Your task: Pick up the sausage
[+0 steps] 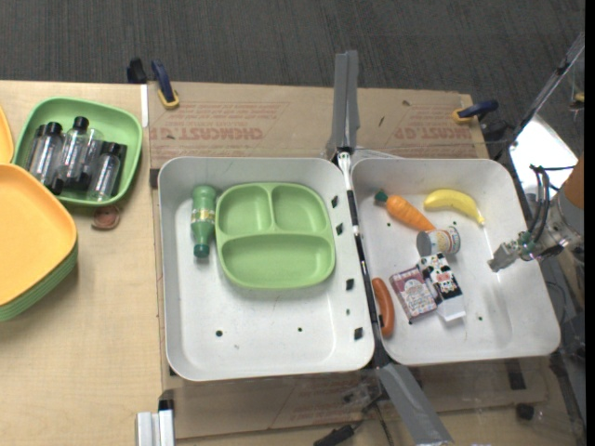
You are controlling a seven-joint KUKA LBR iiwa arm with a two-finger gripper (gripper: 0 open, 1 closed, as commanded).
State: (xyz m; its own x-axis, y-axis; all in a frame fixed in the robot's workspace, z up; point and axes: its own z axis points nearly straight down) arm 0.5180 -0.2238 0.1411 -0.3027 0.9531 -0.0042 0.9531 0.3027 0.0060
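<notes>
A cardboard-covered bench (279, 124) carries two shallow white bins side by side, the left bin (177, 277) holding a green divided plate (275, 234) with a green bottle (203, 218) just beside it. In the right bin (502, 328) the sausage (383, 306) lies against the left wall near the front, next to a small pink packet (415, 293), with a carrot (406, 209), a banana (455, 203) and a can (439, 242) farther back. The gripper (511, 251) hovers over the bin's right side, well apart from the sausage, apparently holding nothing; I cannot tell whether it is released or clenched
</notes>
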